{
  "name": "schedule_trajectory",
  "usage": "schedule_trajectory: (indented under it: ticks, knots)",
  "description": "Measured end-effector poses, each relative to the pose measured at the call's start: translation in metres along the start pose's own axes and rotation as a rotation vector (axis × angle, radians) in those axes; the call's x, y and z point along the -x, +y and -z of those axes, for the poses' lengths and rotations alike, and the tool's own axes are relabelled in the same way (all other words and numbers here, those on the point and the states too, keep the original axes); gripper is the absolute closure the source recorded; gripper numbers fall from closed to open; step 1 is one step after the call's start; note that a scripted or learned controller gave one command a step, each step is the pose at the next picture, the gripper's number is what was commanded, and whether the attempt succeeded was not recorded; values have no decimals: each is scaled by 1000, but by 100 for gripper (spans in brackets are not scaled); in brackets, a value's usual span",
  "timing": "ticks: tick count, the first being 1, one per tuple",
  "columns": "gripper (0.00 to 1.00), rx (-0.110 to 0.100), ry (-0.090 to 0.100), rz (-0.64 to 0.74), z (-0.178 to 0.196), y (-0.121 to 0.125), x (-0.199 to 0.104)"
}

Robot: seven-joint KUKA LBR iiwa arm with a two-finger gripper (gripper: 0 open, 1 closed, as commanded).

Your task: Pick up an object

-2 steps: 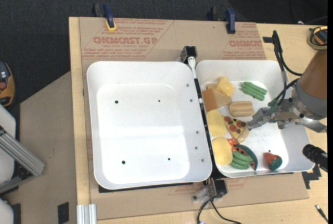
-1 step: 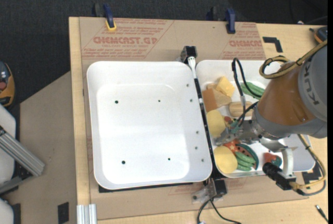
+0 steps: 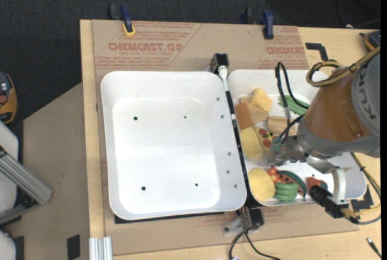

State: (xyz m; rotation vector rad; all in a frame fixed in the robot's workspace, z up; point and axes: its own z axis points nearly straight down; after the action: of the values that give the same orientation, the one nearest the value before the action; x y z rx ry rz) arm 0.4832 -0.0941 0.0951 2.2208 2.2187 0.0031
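Reaching in from the right side of the frame, the grey robot arm with the orange band hangs low over the right-hand shallow white plastic bin. Its claw sits down among the toys near the middle of that bin, but the wrist hides too much of it, so I cannot tell if it has let go or is squeezing anything.

The bin is full of small play-food pieces. A pale yellow wedge like cheese lies near the top. A brown block lies just below it on the left. A yellow rounded piece lies beside the claw. Lower down sit a round yellow disc and a green ridged piece that touches it.

The yellow rounded piece looks like the easiest pick, since it is closest. I think it is light, hard and a bit slippery, so it could pop out of a squeeze. Pinching it across its narrow middle seems best.

The big left-hand white bin lies in the middle of the frame.
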Motion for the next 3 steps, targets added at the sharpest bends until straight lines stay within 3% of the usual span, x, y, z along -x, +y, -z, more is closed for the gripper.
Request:
schedule_trajectory:
  ticks: [1, 2, 3]
  knots:
    - [100, 5, -3, 3, -10, 91, 15]
    - [0, -2, 0, 1, -11, 87, 14]
    - [0, 0, 0, 4, -11, 146, 10]
